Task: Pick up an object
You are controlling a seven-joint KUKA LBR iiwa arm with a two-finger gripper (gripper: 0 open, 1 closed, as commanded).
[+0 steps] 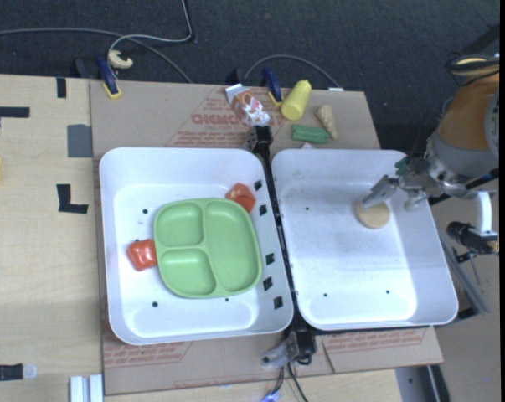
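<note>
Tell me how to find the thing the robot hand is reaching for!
Look in the right-hand shallow white bin. Near its upper right, by the grey hand, lies a small round tan lump. It is the only loose object in that bin.

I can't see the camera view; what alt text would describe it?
A robot arm's tool reaches from the right to a small tan object in the right white bin. The left bin holds a green divided plate and two orange-red pieces.
</note>
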